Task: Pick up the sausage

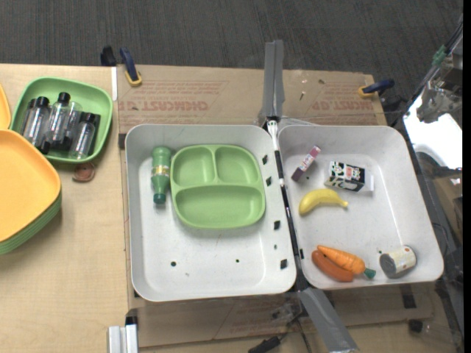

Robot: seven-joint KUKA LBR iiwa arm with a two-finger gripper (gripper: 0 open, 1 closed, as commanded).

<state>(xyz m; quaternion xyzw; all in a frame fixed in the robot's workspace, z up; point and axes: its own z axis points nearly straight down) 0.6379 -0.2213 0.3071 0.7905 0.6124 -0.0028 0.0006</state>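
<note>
Here the right bin (397, 142) holds the sausage (331, 270).

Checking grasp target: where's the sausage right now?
In the camera view the sausage lies in the right bin, near its front edge, tucked against the carrot, left of the small can.

Stacked orange plates (26, 190) cut off at left edge, sausage (333, 271) half-hidden beneath carrot (341, 258) — bottle labels unreadable

robot lab: clamped cardboard bench (221, 98), white bins (140, 219), toy food
</note>
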